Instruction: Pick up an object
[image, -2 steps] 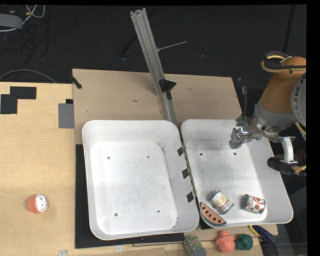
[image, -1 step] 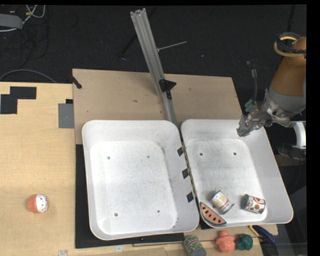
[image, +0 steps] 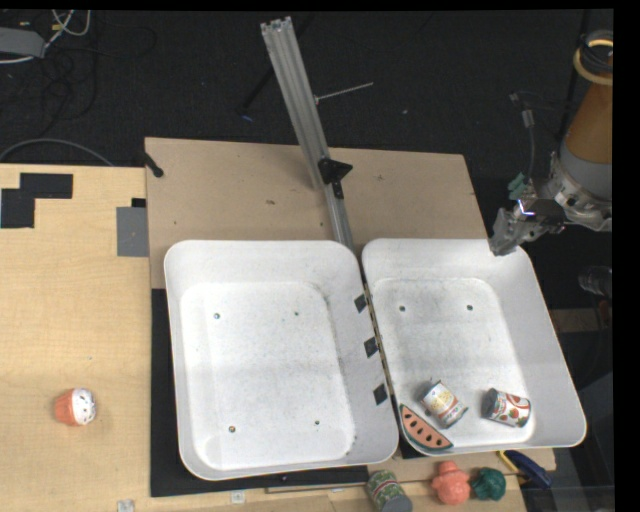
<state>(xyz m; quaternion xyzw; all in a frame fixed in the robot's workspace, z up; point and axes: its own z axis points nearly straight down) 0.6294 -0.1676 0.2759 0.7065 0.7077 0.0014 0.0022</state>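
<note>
The right bin (image: 500, 300) holds three small things near its front edge: a watermelon slice (image: 424, 428) at the front left corner, a small tin can (image: 442, 402) just behind it, and a toy can with red and white markings (image: 506, 407) to the right. My gripper (image: 506, 234) hangs at the bin's far right corner, above the rim and well behind those objects. Nothing shows between its fingers.
The left bin (image: 190, 300) stands beside the right one. In front of the bins lie a small can (image: 384, 490), a pink toy (image: 450, 483) and a green toy (image: 488, 484). An orange ball toy (image: 75, 407) rests on the wooden bench at left. A metal rail (image: 305, 120) runs behind the bins.
</note>
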